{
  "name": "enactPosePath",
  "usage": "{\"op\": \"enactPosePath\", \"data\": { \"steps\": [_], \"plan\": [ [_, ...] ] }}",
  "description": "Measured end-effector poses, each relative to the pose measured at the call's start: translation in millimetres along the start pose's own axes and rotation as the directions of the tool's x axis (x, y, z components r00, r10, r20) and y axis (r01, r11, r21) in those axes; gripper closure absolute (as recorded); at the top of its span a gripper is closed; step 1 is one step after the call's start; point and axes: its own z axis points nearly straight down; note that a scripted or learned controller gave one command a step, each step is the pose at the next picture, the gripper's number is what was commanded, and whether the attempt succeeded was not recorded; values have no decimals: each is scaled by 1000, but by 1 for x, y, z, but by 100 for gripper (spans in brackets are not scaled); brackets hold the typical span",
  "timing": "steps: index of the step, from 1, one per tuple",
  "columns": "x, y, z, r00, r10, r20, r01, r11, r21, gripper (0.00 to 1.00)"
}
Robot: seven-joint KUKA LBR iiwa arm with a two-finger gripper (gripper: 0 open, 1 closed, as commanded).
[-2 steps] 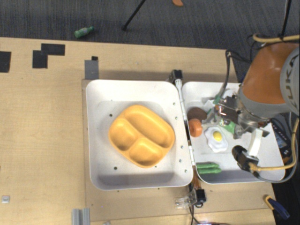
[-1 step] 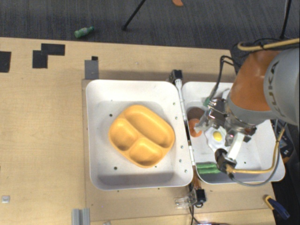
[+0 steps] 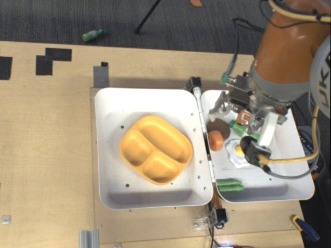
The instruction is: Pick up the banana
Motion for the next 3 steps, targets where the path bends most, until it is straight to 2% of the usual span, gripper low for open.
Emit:
{"op": "enactPosePath", "data": {
  "steps": [1,2,3],
  "plan": [
    [-70,15,46,998,62,3,-62,998,2,0],
    [-89,22,125,997,74,3,-74,997,4,0],
    [-64,20,145,968,251,3,-251,968,5,0]
  ]
}}
